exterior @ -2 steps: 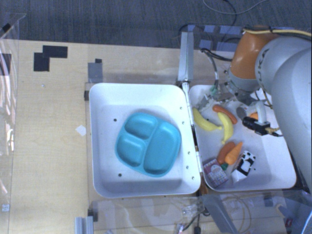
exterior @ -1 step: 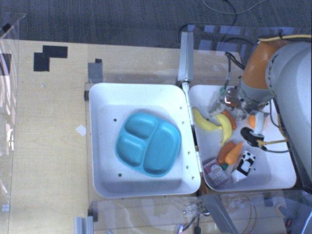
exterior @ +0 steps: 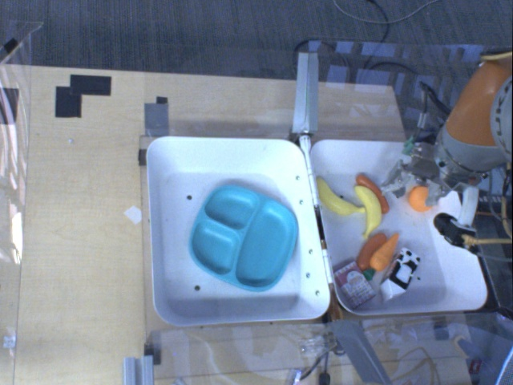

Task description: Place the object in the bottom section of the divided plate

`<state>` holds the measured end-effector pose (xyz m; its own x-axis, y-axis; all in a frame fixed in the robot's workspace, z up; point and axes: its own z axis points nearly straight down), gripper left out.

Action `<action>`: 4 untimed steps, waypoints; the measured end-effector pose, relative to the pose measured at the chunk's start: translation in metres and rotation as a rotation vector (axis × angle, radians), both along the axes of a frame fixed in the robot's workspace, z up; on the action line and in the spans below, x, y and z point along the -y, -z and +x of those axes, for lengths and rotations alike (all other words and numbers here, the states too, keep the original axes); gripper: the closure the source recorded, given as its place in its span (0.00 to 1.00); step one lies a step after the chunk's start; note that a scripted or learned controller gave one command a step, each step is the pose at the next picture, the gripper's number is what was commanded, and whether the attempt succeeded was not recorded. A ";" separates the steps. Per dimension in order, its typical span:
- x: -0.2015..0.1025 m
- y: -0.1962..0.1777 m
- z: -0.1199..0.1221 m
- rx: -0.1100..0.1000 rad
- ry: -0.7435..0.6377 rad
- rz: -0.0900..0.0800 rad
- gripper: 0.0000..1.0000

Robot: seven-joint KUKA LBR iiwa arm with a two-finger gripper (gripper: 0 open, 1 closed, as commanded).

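Gripper (exterior: 418, 179) sat low over the upper right part of the right shallow white bin (exterior: 473, 295), grey arm with orange band (exterior: 481, 103) reaching in from the right. Finger state: cannot tell, metal parts blurred together at the wrist end. Small round orange ball-like fruit (exterior: 419, 199) lay just beside or touching the gripper tip; nothing clearly between the fingers, so no hold claimed.

Other items in the right bin: yellow plastic banana (exterior: 349, 203) curved near the divider, a red-orange sausage-shaped piece (exterior: 373, 189) touching its upper end, an orange plastic carrot with green stub (exterior: 377, 251) below it, a black-and-white patterned small box (exterior: 405, 267) beside the carrot, a pinkish foil packet (exterior: 353, 283) at the lower left corner.

Blue three-section divided plastic plate (exterior: 244, 235) lay in the left shallow white bin (exterior: 168, 295), tilted in view, all sections bare. Its large section faced lower right; which one counts as "bottom" was a judgement call, likely the one nearest the lower edge of the view.

Step judged: pick phase, approach to or grasp attempt on the round orange fruit, probably the target. Task barely started, plate and object well apart, metal divider (exterior: 313, 207) between bins.

Next move would call for a firm pinch on the fruit, a lift clear of the bin wall, travel left over the divider, then release above the plate's bottom section. Risk: round fruit rolling off the fingers.
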<state>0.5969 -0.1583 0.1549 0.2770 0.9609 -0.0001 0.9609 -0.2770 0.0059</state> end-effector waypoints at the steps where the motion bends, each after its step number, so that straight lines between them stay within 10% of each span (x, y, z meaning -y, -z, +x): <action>1: -0.001 -0.011 0.002 0.003 -0.008 -0.001 1.00; 2: -0.005 0.066 0.021 0.003 0.038 -0.001 1.00; 3: -0.040 0.068 0.074 0.001 0.454 0.004 1.00; 4: -0.042 0.055 0.076 0.006 0.444 0.003 1.00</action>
<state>0.6729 -0.1167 0.0997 0.6630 0.7486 0.0058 0.7485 -0.6631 0.0099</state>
